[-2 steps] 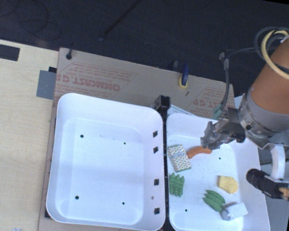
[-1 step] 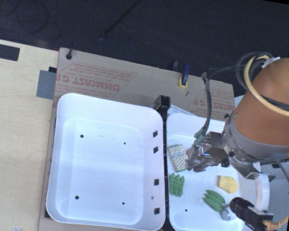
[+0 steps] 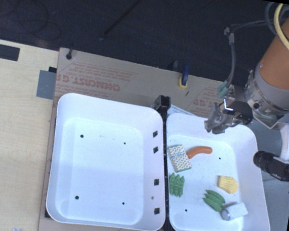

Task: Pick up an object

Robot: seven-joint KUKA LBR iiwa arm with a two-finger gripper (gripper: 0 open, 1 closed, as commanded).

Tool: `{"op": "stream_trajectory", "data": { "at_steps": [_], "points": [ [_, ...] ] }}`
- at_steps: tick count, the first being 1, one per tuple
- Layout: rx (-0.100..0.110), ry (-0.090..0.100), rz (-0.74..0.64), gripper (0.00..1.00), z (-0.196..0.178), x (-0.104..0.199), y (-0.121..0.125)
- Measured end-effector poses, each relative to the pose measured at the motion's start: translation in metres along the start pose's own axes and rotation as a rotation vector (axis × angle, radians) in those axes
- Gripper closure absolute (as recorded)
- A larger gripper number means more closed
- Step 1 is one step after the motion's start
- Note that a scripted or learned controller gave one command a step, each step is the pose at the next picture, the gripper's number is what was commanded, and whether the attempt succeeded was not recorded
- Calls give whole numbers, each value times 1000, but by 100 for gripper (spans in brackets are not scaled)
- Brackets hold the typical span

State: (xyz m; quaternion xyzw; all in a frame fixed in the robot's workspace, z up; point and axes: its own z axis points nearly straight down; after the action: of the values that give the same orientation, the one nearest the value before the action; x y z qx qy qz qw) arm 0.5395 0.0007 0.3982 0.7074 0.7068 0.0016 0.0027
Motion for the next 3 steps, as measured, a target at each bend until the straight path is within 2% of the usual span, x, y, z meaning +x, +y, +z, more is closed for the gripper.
{"op": "stream_trajectory", "data": {
  "at_steps": [1, 2, 3],
  "points": [
    [19, 2, -2, 100, 59, 17, -59],
    [5, 1, -3, 100, 29, 20, -16],
    [11, 0, 6, 100, 36, -49, -66]
  ]
}}
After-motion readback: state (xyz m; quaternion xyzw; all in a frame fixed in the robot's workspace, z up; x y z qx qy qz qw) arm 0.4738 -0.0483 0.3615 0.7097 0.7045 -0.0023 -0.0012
